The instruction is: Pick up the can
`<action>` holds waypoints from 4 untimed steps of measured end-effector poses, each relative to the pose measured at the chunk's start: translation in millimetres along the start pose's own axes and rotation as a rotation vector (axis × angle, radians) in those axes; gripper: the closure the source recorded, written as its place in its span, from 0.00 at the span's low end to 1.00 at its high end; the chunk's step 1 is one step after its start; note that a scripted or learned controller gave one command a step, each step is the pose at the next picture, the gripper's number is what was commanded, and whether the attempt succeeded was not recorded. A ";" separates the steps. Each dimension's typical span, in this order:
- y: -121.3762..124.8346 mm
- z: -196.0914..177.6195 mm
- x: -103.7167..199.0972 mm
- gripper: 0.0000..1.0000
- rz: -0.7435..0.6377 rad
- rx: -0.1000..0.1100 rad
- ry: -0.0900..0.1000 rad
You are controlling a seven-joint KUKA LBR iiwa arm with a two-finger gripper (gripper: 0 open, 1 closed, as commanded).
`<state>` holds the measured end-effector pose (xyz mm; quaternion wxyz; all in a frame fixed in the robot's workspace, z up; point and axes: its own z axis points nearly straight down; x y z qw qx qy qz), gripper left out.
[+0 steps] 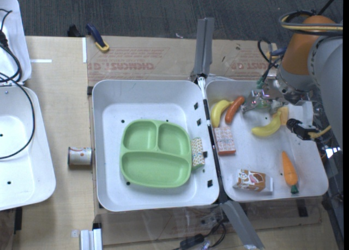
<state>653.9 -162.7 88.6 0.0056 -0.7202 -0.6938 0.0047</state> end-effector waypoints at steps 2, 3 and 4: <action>4.3 -1.0 -37.8 0.00 -0.155 0.020 0.032; 3.7 -0.7 -34.8 0.00 -0.135 0.015 0.025; 3.3 -0.5 -32.8 0.00 -0.127 0.013 0.020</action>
